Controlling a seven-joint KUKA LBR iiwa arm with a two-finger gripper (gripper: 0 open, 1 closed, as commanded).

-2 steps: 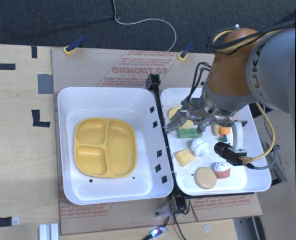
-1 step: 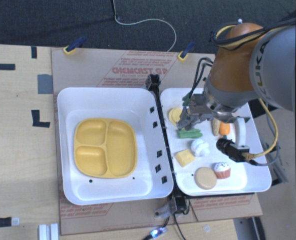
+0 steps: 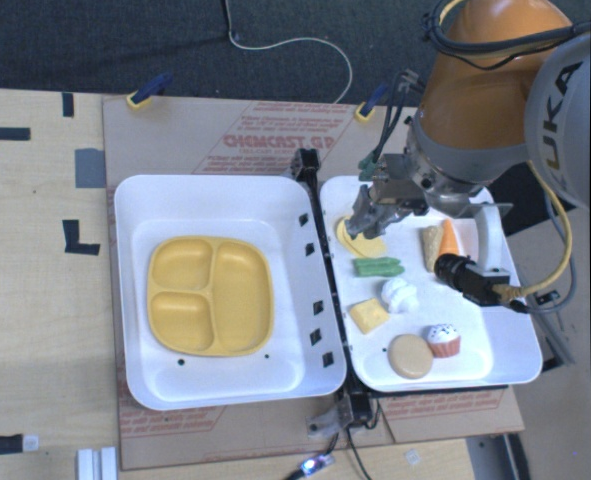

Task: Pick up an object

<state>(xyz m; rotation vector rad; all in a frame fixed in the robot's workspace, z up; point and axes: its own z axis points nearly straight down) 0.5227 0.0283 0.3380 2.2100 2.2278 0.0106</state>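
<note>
Holding one yellow tray (image 3: pixel 212 295), left bin (image 3: pixel 135 208), six foods, right bin (image 3: pixel 520 363)

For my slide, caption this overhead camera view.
Claw low over toy food in right bin; yellow plate in left bin.

Two shallow white bins sit side by side on a cardboard sheet (image 3: pixel 265 143) with red printing. The left bin (image 3: pixel 135 268) holds a yellow divided plate (image 3: pixel 212 295) with three compartments, lying flat near its middle. The right bin (image 3: pixel 475 366) touches it along a seam set with small black clips (image 3: pixel 320 268). At the sheet's far edge are two blue-and-yellow clamps, one left (image 3: pixel 148 90), one right (image 3: pixel 370 101). A thin white cable (image 3: pixel 295 43) loops over the dark floor beyond. Black tape marks (image 3: pixel 0 143) dot the wooden bench at left
</note>
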